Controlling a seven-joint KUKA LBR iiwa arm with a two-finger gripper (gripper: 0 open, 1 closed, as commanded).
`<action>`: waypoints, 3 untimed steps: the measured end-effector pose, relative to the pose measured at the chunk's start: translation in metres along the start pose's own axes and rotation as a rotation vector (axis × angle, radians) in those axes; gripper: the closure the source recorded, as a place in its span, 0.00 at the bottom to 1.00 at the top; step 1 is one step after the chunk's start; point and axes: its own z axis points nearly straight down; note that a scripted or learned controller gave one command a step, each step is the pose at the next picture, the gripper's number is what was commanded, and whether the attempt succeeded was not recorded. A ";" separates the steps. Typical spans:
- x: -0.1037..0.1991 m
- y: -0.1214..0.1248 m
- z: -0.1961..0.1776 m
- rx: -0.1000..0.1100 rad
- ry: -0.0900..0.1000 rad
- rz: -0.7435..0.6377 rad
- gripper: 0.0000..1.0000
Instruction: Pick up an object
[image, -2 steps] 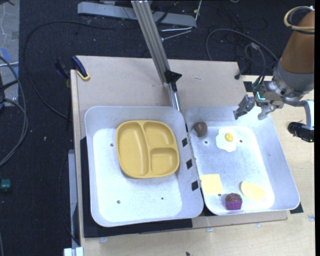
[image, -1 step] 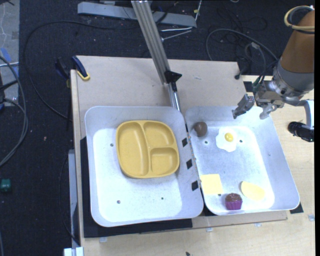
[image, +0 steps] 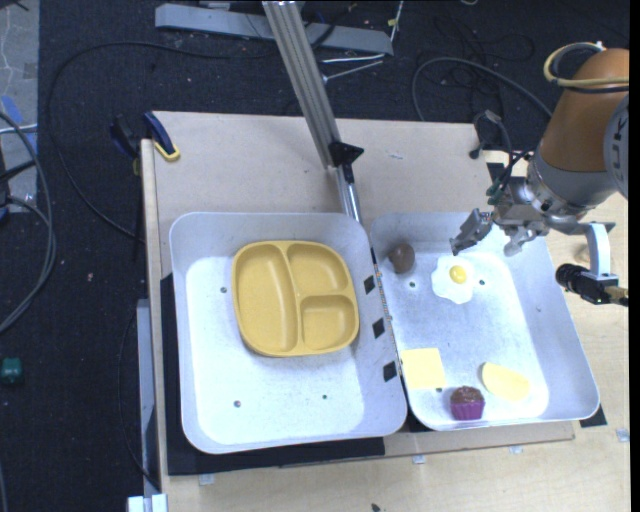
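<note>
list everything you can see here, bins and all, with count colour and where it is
bins: 2, white, side by side on the bench
divided plate: 1, yellow, three compartments, middle of the left bin
fried egg toy: 1, white with yellow yolk, upper part of the right bin
brown round item: 1, brown, upper left corner of the right bin, too small to identify
square slice: 1, pale yellow, lower left of the right bin
purple item: 1, purple, near edge of the right bin, beside the square slice
rounded piece: 1, pale yellow, lower right of the right bin
bench: 1, tan, under both bins
arm: 1, grey with orange band, reaching in from the right
jaws: 1 set, over the right bin's upper edge, above the fried egg toy, holding nothing
</note>
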 end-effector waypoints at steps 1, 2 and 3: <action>0.003 0.005 0.062 0.002 0.001 -0.002 0.00; 0.004 0.004 0.116 0.000 0.000 0.000 0.00; 0.004 0.006 0.102 -0.006 -0.001 0.000 1.00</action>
